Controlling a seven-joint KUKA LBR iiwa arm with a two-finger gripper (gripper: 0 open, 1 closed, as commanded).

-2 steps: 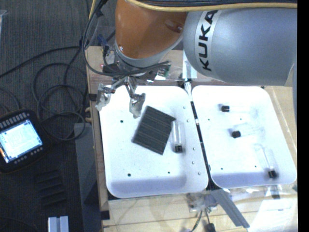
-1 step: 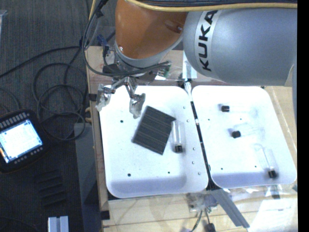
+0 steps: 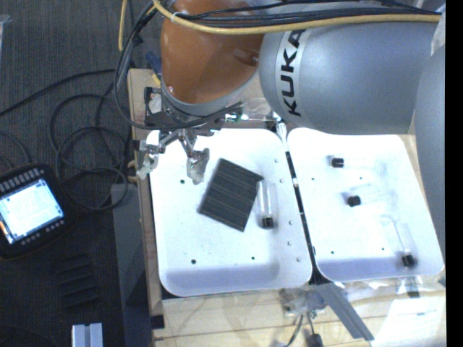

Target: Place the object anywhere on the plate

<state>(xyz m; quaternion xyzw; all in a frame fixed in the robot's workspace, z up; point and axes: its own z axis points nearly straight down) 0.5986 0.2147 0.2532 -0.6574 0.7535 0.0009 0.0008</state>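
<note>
Hovering over left bin (image 3: 173, 266): tool (image 3: 172, 163), fingers spread, nothing between.

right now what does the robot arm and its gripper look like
The grey KUKA arm is thick, rounded and glossy silver-grey, with black "KUKA" lettering on its side. A shiny orange dome-shaped band sits above the wrist. A yellow cable and black cables run along the top. The small metal two-finger gripper has thin silvery fingers.
</note>
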